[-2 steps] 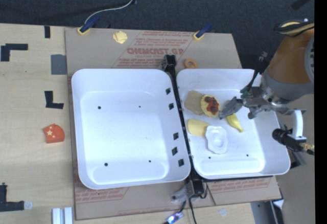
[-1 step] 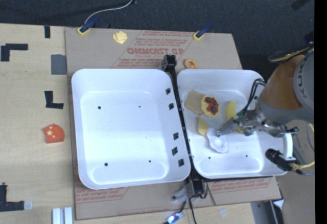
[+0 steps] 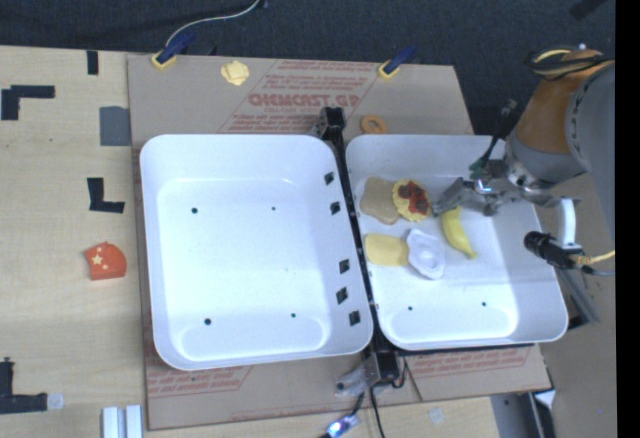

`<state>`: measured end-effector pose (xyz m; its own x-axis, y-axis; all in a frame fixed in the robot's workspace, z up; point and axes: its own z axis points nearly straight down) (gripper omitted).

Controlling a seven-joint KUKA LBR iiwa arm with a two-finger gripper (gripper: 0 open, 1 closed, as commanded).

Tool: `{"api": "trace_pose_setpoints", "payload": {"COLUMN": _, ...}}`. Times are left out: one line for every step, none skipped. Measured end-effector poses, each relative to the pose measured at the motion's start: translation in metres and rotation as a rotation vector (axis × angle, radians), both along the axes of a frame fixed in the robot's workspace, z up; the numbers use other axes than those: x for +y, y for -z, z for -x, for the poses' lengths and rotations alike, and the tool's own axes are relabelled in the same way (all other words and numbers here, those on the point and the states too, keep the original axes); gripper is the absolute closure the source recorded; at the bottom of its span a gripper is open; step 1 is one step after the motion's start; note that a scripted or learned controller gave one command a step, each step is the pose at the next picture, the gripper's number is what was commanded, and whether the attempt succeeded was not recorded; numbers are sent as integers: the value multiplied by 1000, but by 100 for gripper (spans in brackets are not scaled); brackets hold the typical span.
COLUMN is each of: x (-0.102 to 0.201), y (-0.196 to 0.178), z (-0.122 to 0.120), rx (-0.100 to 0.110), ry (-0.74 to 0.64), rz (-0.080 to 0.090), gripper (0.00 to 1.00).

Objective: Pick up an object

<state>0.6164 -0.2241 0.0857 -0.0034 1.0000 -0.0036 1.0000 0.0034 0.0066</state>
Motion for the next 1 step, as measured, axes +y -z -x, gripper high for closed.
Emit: {"api": "trace_pose_setpoints", "payload": {"x": 1, "y": -10, "z": 2, "rx": 2, "ry": 0, "rz": -1, "gripper": 100}}
